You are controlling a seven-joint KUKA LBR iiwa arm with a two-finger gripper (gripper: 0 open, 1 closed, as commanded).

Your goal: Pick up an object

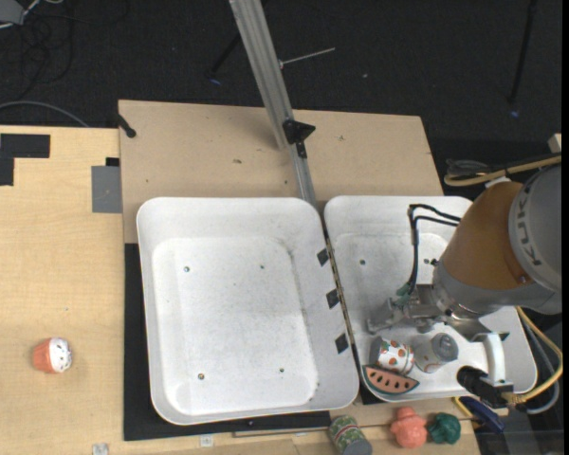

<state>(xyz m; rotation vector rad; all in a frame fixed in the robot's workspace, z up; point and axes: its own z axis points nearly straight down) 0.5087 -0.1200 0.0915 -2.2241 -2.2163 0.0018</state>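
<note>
In the camera view, the arm [498,245] reaches in from the right over the right bin [379,226], its pincer [398,325] low in that bin's lower part; whether it is open or closed I cannot tell. Just below it sits a small white and red object [394,356], with a watermelon slice [391,381] at the bin's lower rim. The left bin [232,306] lies alongside. On the surface [38,254], lower left, rests an orange-and-white ball [52,355].
</note>
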